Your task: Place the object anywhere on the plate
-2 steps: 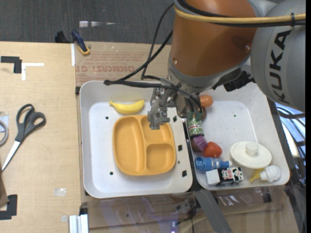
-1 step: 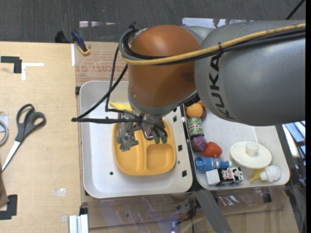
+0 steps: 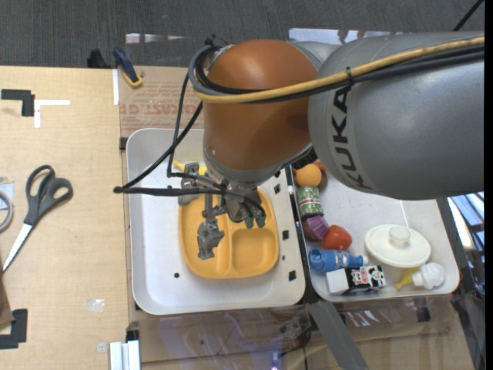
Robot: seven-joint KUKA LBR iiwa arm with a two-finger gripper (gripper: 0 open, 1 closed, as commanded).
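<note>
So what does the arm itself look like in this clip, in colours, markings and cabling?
The arm is a thick grey KUKA, its name in dark letters on the shell, with a large rounded orange band. A yellow cable runs along it and black cables loop beside the band. The gripper is dark metal.

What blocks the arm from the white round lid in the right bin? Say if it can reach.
Probably yes. The white round lid lies uncovered, nothing stacked on it. The gripper hangs over the yellow plate in the left bin, so the arm must cross over first.
</note>
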